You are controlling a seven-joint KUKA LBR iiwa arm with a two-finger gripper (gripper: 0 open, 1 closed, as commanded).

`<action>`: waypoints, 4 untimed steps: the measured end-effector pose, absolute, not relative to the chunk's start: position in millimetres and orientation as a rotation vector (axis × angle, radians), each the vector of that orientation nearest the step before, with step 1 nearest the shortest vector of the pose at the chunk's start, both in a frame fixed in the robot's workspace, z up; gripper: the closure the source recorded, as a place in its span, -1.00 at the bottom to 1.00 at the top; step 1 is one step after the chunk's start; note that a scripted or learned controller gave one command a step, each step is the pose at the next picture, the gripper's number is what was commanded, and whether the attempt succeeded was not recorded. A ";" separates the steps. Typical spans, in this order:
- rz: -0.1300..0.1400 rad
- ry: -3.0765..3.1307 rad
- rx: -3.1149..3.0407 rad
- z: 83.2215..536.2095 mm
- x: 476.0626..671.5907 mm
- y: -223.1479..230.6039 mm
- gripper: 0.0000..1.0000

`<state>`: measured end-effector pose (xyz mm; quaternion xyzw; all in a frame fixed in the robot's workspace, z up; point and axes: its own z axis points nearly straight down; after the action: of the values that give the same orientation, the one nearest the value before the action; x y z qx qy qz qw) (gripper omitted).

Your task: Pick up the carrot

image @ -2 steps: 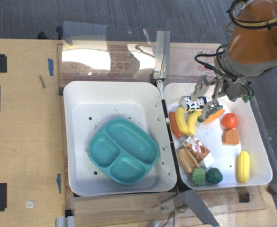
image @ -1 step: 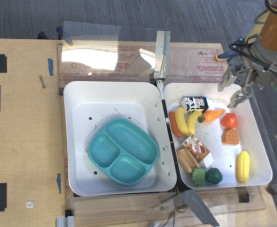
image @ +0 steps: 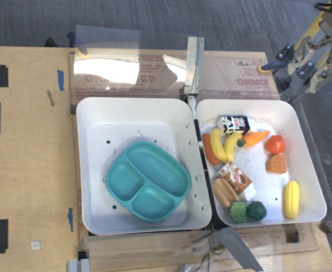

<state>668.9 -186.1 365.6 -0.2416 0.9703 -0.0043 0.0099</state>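
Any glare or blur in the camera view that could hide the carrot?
Camera view: strong glare sits on the clear panel behind the left bin, away from the food. The carrot in the right bin is evenly lit, slightly soft but distinct, its shadow faint.

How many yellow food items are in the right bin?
3: a banana beside the carrot, a second curved yellow piece to its left, and a corn-like piece near the bin's right wall. Others may be hidden.
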 end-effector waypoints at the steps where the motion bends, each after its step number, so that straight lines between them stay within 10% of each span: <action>1: -0.010 3.025 -0.750 373.2 670.3 -184.5 1.00; 4: -0.023 2.990 -0.732 412.6 675.7 -182.2 1.00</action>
<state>675.7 -182.2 412.6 -0.2376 0.9708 -0.0073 0.0318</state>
